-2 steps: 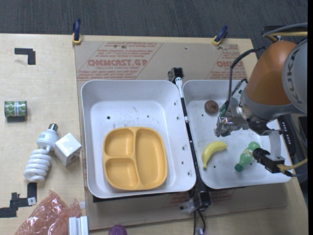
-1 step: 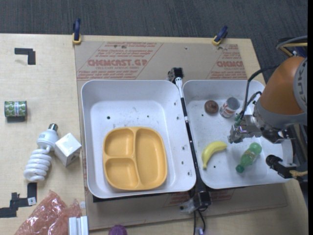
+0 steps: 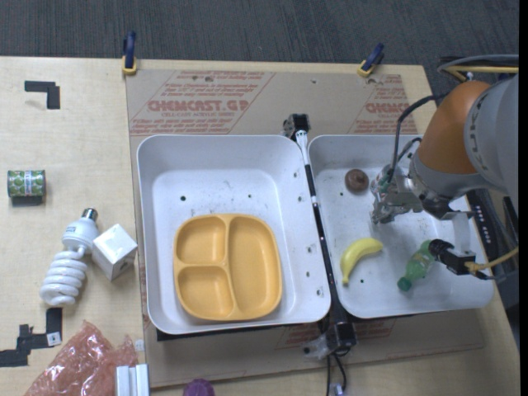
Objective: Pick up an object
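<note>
The gripper is seen low in the right white bin, and whether it is released or clenched cannot be told. The yellow plastic banana lies just beside it at seven o'clock, long axis running from two to seven o'clock. A small brown round object sits at ten o'clock, near.

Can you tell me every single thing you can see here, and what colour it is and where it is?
bins: 2, white, side by side on the bench
tray: 1, yellow, three sections, left bin
banana: 1, yellow, right bin
bottle: 1, green, right bin, right of the banana
round thing: 1, brown, right bin, far end
light bulb: 1, white spiral, bench left
cube: 1, white, beside the bulb
can: 1, green, bench far left
mesh bag: 1, pink, bottom left
clamps: 2, blue, board's far edge
arm: 1, grey and orange, right
gripper: 1, grey, over the right bin
</note>
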`<state>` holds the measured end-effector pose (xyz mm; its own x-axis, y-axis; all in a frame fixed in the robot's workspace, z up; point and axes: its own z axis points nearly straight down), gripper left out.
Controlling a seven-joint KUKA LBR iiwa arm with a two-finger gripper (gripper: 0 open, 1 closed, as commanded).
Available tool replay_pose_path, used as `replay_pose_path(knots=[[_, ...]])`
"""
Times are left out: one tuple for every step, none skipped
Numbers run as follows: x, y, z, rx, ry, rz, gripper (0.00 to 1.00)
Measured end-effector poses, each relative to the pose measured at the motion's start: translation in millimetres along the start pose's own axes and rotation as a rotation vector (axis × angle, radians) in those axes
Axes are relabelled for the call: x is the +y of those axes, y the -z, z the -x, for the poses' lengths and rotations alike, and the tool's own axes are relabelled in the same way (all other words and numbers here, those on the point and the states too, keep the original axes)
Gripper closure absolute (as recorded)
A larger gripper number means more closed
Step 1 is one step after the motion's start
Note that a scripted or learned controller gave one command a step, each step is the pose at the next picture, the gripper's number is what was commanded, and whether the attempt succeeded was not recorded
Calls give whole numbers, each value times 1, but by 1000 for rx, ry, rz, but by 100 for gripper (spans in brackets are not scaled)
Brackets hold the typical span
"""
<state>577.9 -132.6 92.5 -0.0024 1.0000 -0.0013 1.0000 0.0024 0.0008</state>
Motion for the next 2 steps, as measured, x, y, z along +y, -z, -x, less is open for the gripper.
replay_pose_path(knots=[[0,0,0,0,0,0,0],[1,10,0,-1,2,1,100]])
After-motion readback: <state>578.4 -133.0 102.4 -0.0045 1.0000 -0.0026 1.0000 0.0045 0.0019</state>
